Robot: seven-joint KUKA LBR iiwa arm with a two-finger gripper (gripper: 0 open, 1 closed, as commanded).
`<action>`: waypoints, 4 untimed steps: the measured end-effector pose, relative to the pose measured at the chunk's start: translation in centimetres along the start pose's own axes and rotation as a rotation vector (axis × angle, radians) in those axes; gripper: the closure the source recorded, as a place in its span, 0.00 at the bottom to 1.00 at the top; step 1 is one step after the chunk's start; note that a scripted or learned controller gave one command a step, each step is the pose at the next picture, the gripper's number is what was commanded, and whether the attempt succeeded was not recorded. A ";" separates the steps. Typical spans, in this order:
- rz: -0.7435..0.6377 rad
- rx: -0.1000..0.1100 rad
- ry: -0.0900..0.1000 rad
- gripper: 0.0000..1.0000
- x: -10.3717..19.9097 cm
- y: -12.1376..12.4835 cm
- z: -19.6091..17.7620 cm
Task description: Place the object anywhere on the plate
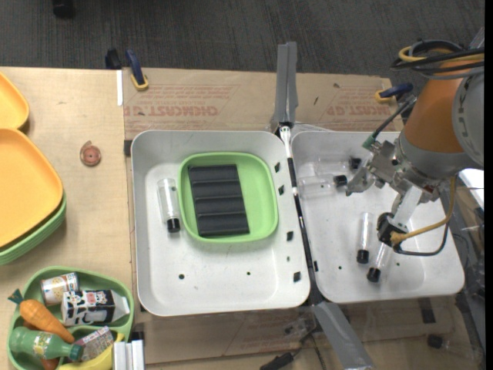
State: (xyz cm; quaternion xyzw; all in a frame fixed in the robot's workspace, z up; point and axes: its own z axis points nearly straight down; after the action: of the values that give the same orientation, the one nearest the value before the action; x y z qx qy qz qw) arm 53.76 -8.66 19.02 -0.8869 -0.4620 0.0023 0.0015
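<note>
Hovering over the right bin (431, 280), the grey arm (431, 129) points its fingers (356, 183) toward that bin's back left part, near a small clear vial (336, 180); I cannot tell whether they are spread or pressed together. Two capped vials (362, 241) lie close together on the bin floor below the wrist. In the left bin (216, 291), the green plate (266, 206) carries a black ribbed block (219, 199), and a lone vial (168, 203) lies just beside the plate's left edge.

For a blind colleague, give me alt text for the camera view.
The grey arm's gripper hovers over the right white bin among clear black-capped vials; the left white bin holds a green square plate bearing a black ribbed block.
</note>
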 end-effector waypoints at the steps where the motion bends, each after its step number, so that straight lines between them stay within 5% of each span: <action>1: 0.153 0.000 0.000 0.00 0.2 -6.2 0.0; 2: 0.728 -0.002 0.000 0.00 2.2 -8.9 -0.1; 3: 0.757 -0.002 -0.001 0.00 7.3 -12.5 0.0; 4: 0.762 -0.002 0.000 0.00 8.7 -13.5 0.0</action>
State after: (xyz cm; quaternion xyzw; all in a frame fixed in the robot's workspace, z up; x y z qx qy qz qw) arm 47.68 6.16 19.05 -0.9951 -0.0993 0.0024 -0.0004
